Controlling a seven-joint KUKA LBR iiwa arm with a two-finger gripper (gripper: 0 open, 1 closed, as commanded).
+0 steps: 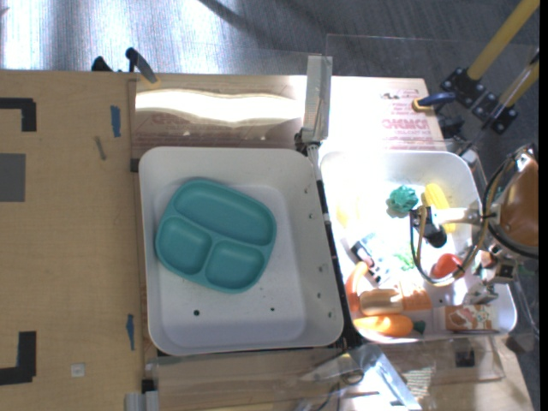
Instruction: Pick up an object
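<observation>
Pincer [467, 272] low in the right bin [390, 163] — red object [444, 265] just beside it at nine o'clock; grip state cannot be told.

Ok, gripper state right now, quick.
Gripper: over the right bin, near the red object; open or shut cannot be told.

A teal three-compartment plastic tray [216, 235] lies in the plain white left bin [291, 315]. In the sunlit white right bin [462, 168]: a teal-green knobbly toy [402, 199], a yellow corn-like piece [437, 199], a red rounded piece [444, 266] and an orange carrot-shaped toy [387, 323]. Tan cardboard [64, 229] carries black corner marks.
</observation>
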